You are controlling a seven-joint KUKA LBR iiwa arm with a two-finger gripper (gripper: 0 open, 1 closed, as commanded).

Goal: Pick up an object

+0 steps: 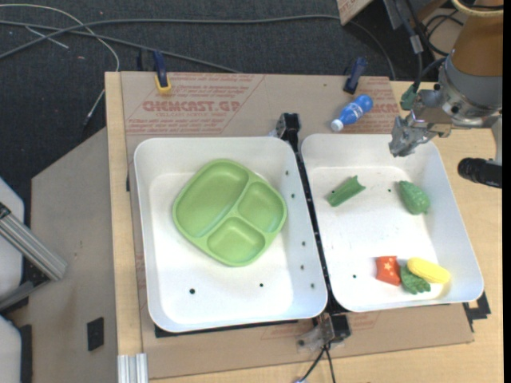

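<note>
Toys lie in the right bin (455,214): a green wedge (346,191), a red block (388,270). "CHEMCAST GP" marks the worktop (192,106). Hand (406,144): grip unclear.

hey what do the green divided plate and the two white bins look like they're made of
The green divided plate looks like moulded plastic, matte with a soft sheen: uniform colour, rounded compartment ridges. The left bin and right bin look like thin formed white plastic, smooth with rolled rims, though the material can't be confirmed by sight.
</note>
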